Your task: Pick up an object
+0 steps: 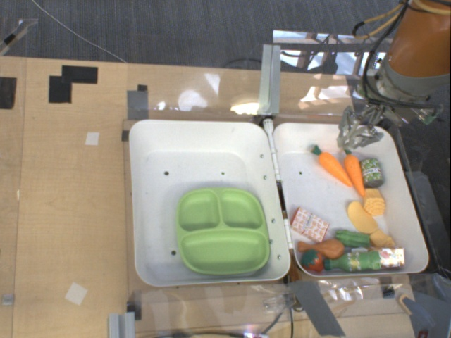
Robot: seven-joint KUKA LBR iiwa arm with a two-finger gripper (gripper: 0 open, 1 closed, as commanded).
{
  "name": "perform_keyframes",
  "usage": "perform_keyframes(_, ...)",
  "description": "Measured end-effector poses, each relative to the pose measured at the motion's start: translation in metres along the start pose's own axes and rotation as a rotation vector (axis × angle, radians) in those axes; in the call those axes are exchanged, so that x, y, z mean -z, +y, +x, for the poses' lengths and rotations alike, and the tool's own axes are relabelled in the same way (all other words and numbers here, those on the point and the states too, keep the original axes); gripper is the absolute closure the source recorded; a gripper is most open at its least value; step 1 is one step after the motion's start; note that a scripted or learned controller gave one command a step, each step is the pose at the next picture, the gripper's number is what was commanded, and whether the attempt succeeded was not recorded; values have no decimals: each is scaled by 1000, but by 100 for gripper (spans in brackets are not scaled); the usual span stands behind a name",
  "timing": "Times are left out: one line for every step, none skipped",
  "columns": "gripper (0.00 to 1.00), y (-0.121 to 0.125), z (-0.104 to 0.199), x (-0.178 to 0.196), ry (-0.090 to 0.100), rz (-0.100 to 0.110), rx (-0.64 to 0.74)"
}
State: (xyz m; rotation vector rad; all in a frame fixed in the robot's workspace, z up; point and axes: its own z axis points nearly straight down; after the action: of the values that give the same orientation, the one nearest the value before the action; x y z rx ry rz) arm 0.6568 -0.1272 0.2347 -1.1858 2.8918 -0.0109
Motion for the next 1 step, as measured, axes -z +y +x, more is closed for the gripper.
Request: perform_keyframes(100,30,-51,40,0,-4,-123)
